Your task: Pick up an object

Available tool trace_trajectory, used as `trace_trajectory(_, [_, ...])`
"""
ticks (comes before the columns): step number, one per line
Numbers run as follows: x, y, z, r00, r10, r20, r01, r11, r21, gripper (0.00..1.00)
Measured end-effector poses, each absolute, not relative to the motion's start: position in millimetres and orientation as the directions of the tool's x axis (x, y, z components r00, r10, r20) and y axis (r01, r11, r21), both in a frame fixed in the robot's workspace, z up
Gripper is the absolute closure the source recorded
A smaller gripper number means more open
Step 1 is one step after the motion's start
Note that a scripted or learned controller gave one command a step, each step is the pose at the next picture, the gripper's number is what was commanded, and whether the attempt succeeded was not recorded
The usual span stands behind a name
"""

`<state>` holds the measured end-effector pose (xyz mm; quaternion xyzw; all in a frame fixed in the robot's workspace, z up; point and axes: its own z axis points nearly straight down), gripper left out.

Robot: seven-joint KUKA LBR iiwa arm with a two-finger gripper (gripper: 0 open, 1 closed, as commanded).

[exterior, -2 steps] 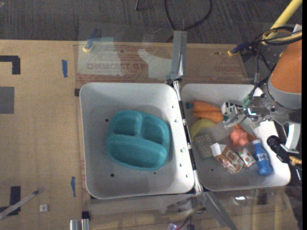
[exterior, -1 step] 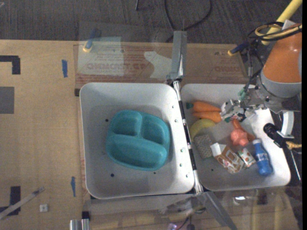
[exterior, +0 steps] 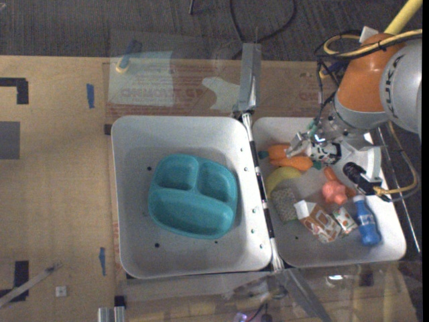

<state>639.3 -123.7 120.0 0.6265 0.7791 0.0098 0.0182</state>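
your hand [exterior: 310, 143] hangs low in the right shallow white plastic bin [exterior: 395, 247], just above the orange carrot-shaped toy [exterior: 289, 160]; whether it is apart or together, you cannot tell. your tan wooden table [exterior: 53, 180] carries both bins; the left bin [exterior: 127, 247] holds a smooth teal divided plate [exterior: 193, 194].

Even, moderately bright overhead light; a soft, low-resolution frame.

The white bins [exterior: 127, 180] come out pale without burning out, and the teal tray [exterior: 193, 195] casts only a faint, close shadow. A clear plastic sheet [exterior: 144, 79] on the bench [exterior: 53, 200] gives a hazy sheen. The floor [exterior: 100, 12] at the top is dim. Fine detail is smeared throughout, and the small items [exterior: 328, 213] in the right bin blur together. Bench edges stay straight.
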Motion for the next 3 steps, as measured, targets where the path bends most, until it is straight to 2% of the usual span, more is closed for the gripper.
trace_trajectory(1, [635.6, -110.7, 112.6, -0.142, 0.989, -0.029, 0.988, 0.144, 0.058, 0.0])
trace_trajectory(3, [635.2, -108.4, 109.7, -0.203, 0.979, -0.03, 0.978, 0.204, 0.049, 0.0])
